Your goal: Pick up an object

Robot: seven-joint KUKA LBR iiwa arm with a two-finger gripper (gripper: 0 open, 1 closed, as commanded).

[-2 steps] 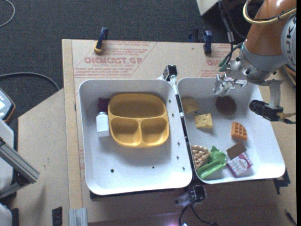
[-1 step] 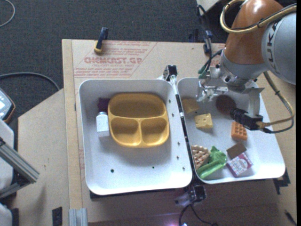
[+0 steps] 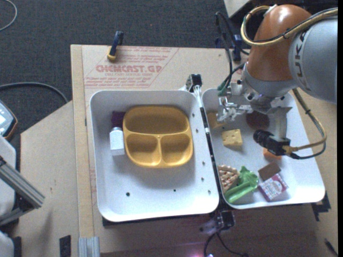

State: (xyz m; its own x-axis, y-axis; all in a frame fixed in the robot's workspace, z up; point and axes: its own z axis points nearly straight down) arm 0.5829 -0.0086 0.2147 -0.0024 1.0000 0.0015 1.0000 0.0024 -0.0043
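A grey arm (image 3: 316, 47) with an orange band reaches in from the right and bends down over the far end of the right bin (image 3: 311, 175). Its gripper (image 3: 231, 107) hangs low over that bin's far left corner, close to the divider between the two bins. The view does not show clearly whether the fingers are open or closed, and nothing can be seen between them.

Just in front of the gripper lies a yellow cheese wedge (image 3: 232, 138), apart from it. Nearer the camera, a waffle piece (image 3: 228, 176) and a green toy (image 3: 242, 184) lie touching each other, with a brown block (image 3: 269, 171) and a pink packet (image 3: 273, 187) to their right.

The left bin (image 3: 102, 197) holds a yellow divided plate (image 3: 158, 135). A small white bottle (image 3: 117, 141) stands just beside the plate's left edge, and a dark purple item (image 3: 118, 116) lies behind the bottle.
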